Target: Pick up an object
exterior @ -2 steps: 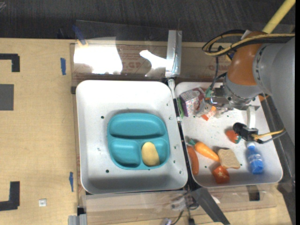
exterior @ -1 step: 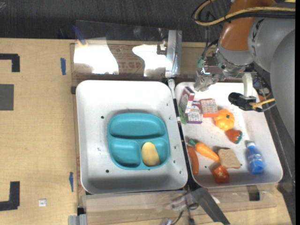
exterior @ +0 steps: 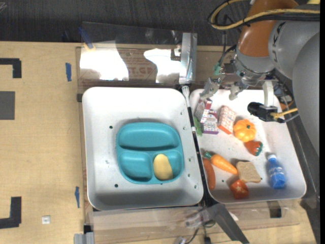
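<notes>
Camera view: end effector (exterior: 222, 89) upper right, spread open, holding nothing, above small carton (exterior: 208, 119); light, crushable, take across flat sides.

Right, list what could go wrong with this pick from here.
1. The gripper sits at the right bin's far left corner, close to the wall between the bins, so it may well knock that wall.
2. The cartons lie packed together beside the orange pepper, so a grab there could catch two things or push one aside.
</notes>
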`<state>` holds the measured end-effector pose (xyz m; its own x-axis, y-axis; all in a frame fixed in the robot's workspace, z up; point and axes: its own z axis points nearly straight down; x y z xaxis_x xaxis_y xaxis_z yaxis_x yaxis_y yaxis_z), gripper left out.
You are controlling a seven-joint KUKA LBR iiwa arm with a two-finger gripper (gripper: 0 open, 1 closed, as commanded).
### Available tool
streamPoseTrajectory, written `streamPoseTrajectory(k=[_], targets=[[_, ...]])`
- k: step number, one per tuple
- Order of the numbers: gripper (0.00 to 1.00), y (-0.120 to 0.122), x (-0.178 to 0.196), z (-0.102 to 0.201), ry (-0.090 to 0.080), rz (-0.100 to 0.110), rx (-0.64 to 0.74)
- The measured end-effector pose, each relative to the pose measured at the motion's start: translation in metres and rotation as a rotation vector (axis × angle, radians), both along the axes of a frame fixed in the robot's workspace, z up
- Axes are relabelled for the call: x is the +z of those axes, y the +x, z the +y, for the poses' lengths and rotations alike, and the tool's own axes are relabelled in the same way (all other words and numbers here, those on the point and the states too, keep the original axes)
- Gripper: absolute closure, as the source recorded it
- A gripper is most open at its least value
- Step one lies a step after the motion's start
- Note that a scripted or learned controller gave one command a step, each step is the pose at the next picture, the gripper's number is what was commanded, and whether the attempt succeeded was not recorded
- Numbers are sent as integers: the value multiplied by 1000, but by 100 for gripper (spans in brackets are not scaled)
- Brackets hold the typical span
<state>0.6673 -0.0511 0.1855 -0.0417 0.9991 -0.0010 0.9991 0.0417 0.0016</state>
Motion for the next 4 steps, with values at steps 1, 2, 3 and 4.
streamPoseTrajectory(k=[1,2,3,4], targets=[[0,-7,-1,26,1,3,-221],[0,-40,-71,-46,2,-16,-134],[0,-26,-86,-39,1,-26,-70],[100,-22,-72,-37,4,-36,-69]])
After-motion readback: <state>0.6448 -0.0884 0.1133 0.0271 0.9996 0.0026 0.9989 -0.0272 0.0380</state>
